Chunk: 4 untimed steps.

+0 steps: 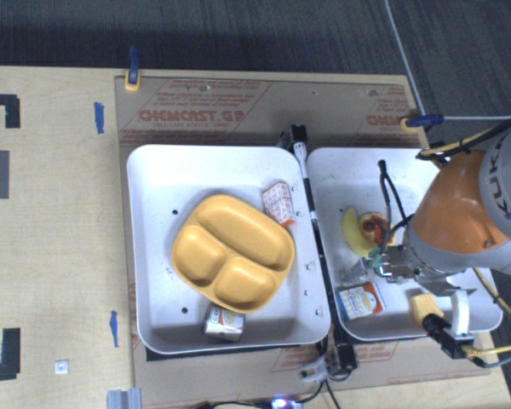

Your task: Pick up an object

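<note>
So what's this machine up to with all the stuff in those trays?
A robot arm is reaching into the right bin, trying to pick something up. Its wrist hangs above a banana, a small round item and a white packet. The left bin holds a yellow divided tray and two small packets. Nothing looks lifted yet.

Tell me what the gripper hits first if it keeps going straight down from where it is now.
Probably the right bin's floor, between the banana and the small carton. The gripper sits largely behind the wrist, so depth is uncertain.
</note>
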Each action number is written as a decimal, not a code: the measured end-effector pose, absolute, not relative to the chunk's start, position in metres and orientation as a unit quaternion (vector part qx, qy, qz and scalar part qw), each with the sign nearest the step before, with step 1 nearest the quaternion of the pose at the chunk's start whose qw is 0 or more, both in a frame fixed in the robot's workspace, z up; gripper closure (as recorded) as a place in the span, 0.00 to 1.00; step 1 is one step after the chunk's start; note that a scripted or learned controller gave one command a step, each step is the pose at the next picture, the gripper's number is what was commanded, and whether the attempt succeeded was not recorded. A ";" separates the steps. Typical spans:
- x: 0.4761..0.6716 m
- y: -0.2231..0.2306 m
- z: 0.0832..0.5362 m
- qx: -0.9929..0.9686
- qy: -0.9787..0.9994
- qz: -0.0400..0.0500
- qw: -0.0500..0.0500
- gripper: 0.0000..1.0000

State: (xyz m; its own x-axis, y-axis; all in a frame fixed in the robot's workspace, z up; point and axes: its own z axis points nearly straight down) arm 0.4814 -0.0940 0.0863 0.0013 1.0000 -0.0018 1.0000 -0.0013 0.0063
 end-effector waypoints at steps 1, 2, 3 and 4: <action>0.481 -0.097 0.086 0.706 0.708 0.003 0.002 0.00; 0.481 -0.093 0.086 0.708 0.707 0.001 0.003 0.00; 0.483 -0.093 0.097 0.708 0.707 0.003 0.006 1.00; 0.483 -0.093 0.097 0.708 0.707 0.003 0.006 0.00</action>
